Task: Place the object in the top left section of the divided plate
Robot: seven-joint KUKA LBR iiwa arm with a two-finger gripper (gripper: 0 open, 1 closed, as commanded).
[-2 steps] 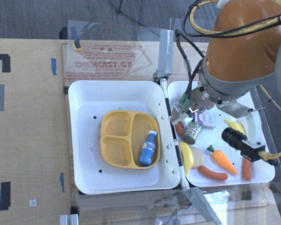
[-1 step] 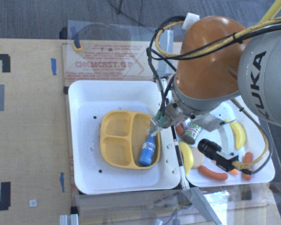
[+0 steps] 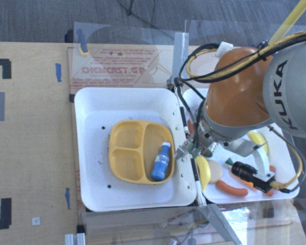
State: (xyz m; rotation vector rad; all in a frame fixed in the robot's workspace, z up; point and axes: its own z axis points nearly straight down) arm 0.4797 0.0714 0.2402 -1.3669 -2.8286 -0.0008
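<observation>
Camera view: bottle (image 3: 161, 162) lies in plate (image 3: 123, 161) right section. Light, stiff, slick; I'd grab mid-body. My gripper (image 3: 194, 149) state: cannot tell.

Grey arm (image 3: 290, 86) reached in from the right, orange band (image 3: 237, 88) above the wrist, gripper (image 3: 194, 149) pointed down, largely hidden beneath it.

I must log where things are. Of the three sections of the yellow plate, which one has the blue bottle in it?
The tall right-hand section of the yellow plate: the blue bottle lies there. The two smaller left sections hold nothing.
</observation>
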